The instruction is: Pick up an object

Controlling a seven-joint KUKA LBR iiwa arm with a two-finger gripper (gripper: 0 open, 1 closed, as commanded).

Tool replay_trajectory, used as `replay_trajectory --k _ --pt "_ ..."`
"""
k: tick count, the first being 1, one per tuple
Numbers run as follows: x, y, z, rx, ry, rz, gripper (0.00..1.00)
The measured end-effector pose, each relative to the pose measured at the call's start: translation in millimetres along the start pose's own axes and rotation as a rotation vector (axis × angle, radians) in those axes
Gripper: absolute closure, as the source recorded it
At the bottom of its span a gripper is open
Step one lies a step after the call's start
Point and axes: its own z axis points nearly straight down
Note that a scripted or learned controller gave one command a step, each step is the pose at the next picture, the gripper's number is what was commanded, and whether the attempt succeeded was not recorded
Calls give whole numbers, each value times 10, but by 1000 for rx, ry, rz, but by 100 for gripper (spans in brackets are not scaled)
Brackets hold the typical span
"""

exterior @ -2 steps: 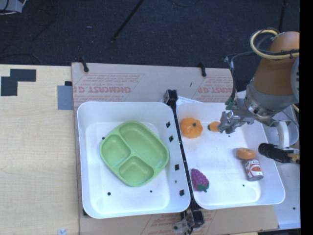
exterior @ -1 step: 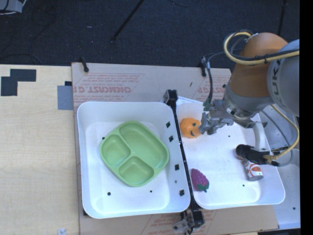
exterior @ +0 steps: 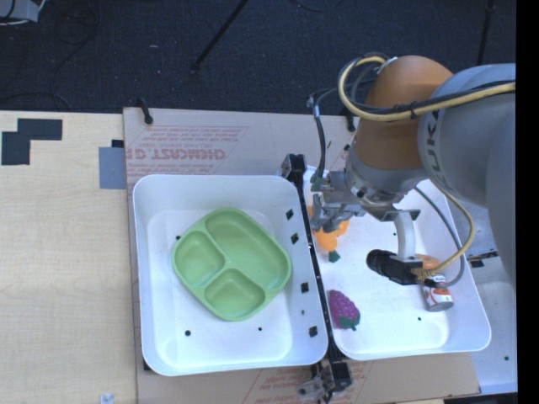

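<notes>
Worktop: one, pale wood [exterior: 59, 251]; I see it bare to the left of the bins.
Arm: one [exterior: 472, 133], grey with an orange band, reaching in from the right over the right bin.
Bins: two, white and shallow, side by side and touching; left bin [exterior: 156, 335], right bin [exterior: 472, 326].
Plate: one [exterior: 232, 263], green, with three compartments, lying flat in the middle of the left bin.
Tool: one [exterior: 333, 213], low over the right bin's left edge, right above the orange toy. I cannot tell how far open it is, or whether it has hold of anything.
Grapes: one purple bunch [exterior: 343, 308], near the right bin's front left corner.
Orange toy: one [exterior: 327, 238], in the right bin beside the dividing wall, directly under the tool.
Can: one [exterior: 438, 295], small, toward the right side of the right bin, well apart from the grapes.
</notes>
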Motion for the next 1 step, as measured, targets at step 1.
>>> replay_trajectory --k 1 --pt "522 -22 104 1 -2 2 100"
